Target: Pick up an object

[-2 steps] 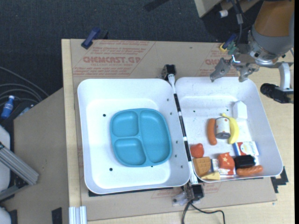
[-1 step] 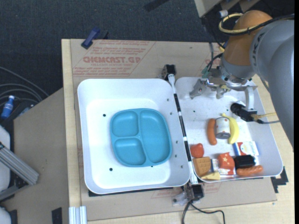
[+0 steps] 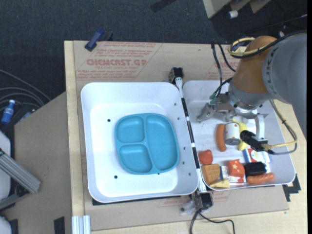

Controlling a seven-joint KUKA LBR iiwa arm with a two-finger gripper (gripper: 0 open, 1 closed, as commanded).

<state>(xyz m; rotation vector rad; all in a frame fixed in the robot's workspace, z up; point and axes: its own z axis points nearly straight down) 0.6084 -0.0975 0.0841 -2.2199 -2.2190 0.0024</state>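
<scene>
The right bin (image 3: 195,92) holds several toy food items. An orange sausage (image 3: 222,136) lies upright in the view beside a yellow and white can (image 3: 233,132). Lower down are a red tomato (image 3: 206,156), a tan cracker (image 3: 211,172), a red box (image 3: 236,168), a black block (image 3: 255,168) and a second sausage (image 3: 261,179). My gripper (image 3: 219,110) hangs over the upper part of the right bin, just above the orange sausage and the can. I see nothing held in it.
The left bin (image 3: 92,106) carries a blue divided plate (image 3: 146,143). A yellow cable (image 3: 278,149) and a black part (image 3: 248,138) of the arm cross the right bin. A blue clip (image 3: 95,39) lies on the board at the back left.
</scene>
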